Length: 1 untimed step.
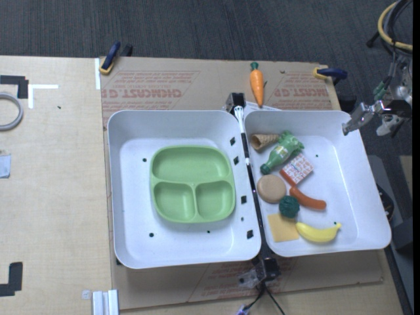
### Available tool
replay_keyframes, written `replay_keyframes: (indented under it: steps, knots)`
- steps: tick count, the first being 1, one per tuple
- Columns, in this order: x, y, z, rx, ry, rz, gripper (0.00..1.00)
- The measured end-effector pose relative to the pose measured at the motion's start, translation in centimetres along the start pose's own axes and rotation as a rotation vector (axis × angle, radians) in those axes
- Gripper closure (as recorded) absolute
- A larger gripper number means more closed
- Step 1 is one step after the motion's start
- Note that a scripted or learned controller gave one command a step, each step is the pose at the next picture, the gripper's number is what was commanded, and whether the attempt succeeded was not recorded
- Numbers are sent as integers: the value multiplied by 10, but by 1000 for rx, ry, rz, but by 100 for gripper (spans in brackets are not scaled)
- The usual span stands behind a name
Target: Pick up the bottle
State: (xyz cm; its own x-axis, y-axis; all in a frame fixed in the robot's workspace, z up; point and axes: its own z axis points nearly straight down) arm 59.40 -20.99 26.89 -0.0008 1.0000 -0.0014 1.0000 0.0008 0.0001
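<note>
The green bottle [281, 151] lies on its side in the upper part of the right bin [357, 176], its neck pointing down-left toward the divider. My gripper [359, 118] hangs at the bin's upper right corner, well to the right of the bottle and apart from it. Nothing is visibly held in it.
Around the bottle lie a cone [264, 140], a red-and-white box [298, 169], a round bun [271, 188], a sausage [307, 199], broccoli [289, 206], a cheese slice [282, 228] and a banana [318, 231]. The left bin [125, 176] holds a green divided plate [193, 184]. A carrot [256, 84] lies behind the bins.
</note>
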Motion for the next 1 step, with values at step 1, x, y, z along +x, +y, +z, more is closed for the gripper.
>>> replay_keyframes:
  steps: [1]
  knots:
    - [0,1,-10,-1,-2,-3,100]
